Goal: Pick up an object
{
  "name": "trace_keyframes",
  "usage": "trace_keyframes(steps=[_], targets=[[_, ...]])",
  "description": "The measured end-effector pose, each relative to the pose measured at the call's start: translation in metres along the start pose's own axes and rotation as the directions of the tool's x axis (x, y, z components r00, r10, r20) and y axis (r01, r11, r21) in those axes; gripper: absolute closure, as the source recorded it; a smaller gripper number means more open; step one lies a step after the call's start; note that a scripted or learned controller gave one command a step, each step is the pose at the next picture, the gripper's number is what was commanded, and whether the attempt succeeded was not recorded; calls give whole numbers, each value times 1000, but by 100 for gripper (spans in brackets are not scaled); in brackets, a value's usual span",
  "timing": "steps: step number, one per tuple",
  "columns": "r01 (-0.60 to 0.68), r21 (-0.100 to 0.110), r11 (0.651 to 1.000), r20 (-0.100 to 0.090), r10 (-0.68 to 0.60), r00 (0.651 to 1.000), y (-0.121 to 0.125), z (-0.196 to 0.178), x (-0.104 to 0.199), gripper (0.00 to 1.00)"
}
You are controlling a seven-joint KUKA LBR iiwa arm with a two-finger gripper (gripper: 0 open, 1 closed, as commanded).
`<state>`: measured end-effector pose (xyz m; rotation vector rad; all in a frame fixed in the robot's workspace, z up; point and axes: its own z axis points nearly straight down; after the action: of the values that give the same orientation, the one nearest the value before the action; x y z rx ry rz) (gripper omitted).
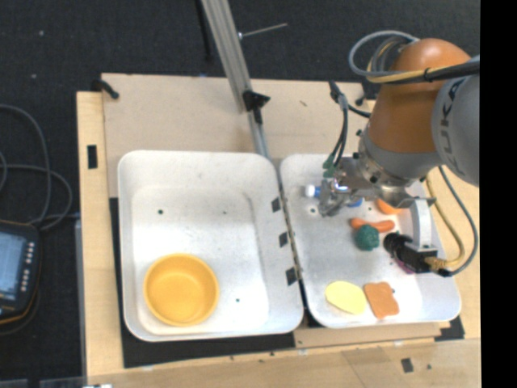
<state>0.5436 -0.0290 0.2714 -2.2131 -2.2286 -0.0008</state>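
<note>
— What is on the far left?

— The left bin (202, 208). In its near left corner a yellow bowl (182, 288) stands upright, with its opening to the top. It is alone there.

— And the next bin?

— The right bin (319, 253) lies just beside the first one, and their edges almost touch. All the small things are in this one. In the near part a flat yellow piece (346, 297) lies on the floor, and an orange block (381, 300) is just at its right side, touching it or nearly.

— Where is the gripper?

— The gripper (329, 200) hangs low over the far left part of the right bin, close to the wall between both bins. The arm (416, 103) comes in from the right and covers the far right corner. I cannot tell if the gripper is open or closed, because the view is too blurred there. I see nothing held in it.

— What is near it?

— To its right is a small orange piece (360, 224), and directly under this a green lump (367, 238), perhaps a toy vegetable. Both are apart from the gripper. Another orange bit (386, 207) shows at the edge of the wrist.
</note>
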Motion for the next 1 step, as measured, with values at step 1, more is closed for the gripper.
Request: trace_keyframes(steps=[1], targets=[[0, -2, 1000, 0, 0, 1000, 24, -2, 49, 100]])
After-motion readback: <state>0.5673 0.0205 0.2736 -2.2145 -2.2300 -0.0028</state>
